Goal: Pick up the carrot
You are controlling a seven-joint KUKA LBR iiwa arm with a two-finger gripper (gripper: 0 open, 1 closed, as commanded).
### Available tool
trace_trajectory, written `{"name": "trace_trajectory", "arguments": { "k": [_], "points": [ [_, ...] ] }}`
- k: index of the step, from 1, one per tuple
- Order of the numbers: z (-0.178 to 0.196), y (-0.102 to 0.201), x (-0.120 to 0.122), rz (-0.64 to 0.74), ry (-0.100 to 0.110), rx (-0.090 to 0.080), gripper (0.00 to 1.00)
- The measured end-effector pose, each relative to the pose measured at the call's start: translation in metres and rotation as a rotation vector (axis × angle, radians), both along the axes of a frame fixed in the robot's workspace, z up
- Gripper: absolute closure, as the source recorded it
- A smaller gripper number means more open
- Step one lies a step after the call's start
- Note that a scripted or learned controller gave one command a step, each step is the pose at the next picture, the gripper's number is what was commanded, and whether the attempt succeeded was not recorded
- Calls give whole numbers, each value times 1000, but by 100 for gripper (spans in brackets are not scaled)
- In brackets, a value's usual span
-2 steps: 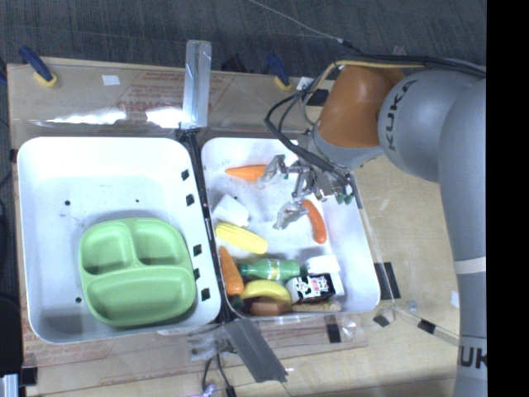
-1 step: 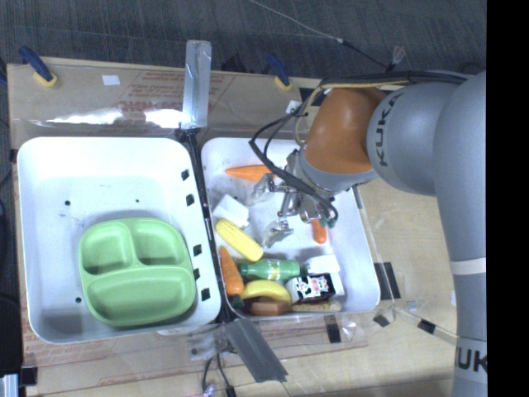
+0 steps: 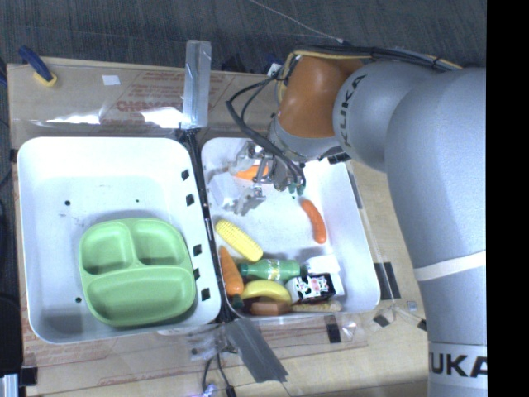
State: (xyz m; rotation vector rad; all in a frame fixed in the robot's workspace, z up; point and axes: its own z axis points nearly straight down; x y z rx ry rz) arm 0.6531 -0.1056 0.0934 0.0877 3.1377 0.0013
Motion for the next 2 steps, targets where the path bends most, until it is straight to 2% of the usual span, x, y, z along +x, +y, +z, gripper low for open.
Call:
{"name": "trace_trajectory", "arguments": {
  "k": [1,2],
  "points": [
    [12,-9,-1,2,2,-16,100],
    [103,77,-50,-160,-5,1,100]
  ]
}}
